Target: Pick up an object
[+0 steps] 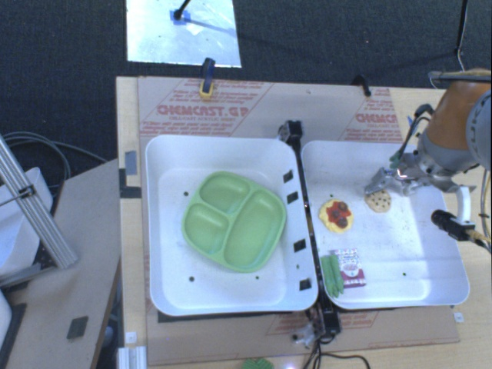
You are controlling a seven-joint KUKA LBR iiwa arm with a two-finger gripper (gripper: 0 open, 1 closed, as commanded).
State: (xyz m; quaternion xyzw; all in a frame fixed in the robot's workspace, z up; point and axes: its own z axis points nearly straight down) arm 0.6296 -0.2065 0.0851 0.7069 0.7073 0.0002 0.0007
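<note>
Over the right bin [446, 283], arm reaching in from right, pincer [382, 184] low beside cookie [378, 201], finger state unclear.

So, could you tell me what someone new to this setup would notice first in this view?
The big green divided plate stands out at once, lying alone in the left bin. Next comes the grey and orange arm reaching in from the right, its gripper low over the right bin just above a cookie. Nearby lie a small toy pizza and, toward the front edge, a green and red packet.
</note>
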